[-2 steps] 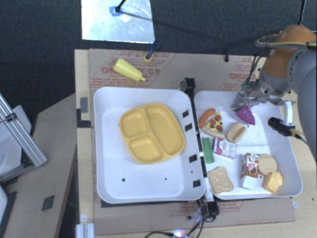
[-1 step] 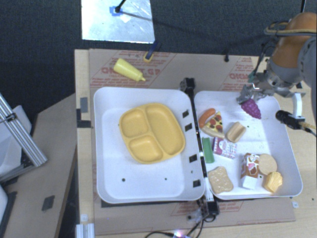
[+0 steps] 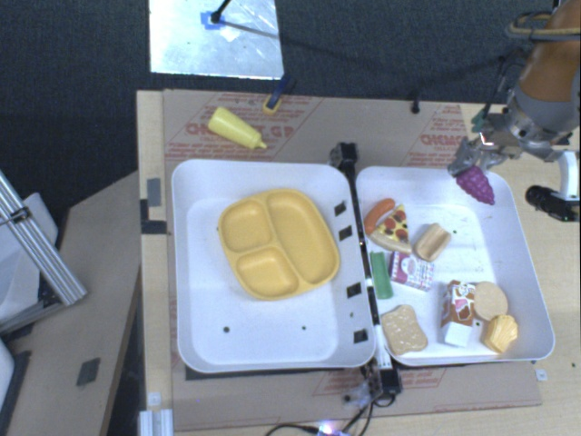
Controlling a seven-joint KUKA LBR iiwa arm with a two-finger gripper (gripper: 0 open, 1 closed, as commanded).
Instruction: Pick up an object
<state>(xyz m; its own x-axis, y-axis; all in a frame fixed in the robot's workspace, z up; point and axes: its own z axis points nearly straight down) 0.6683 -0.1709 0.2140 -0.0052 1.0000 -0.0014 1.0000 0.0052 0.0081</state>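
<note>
A purple bunch of toy grapes hangs at the far corner of the right bin, just under my gripper. The fingers are closed on the top of the bunch. The grey arm with its orange band reaches in from the upper right. Lower in the same bin lie a pizza slice, a sausage, a hot dog bun, a green piece, a pink carton, a toast slice, a small milk carton, a cookie and a yellow piece.
A yellow divided plate lies in the left bin. A yellow mustard bottle rests on the cardboard behind that bin. A silver sheet lies on the dark floor beyond. A black divider runs between the bins.
</note>
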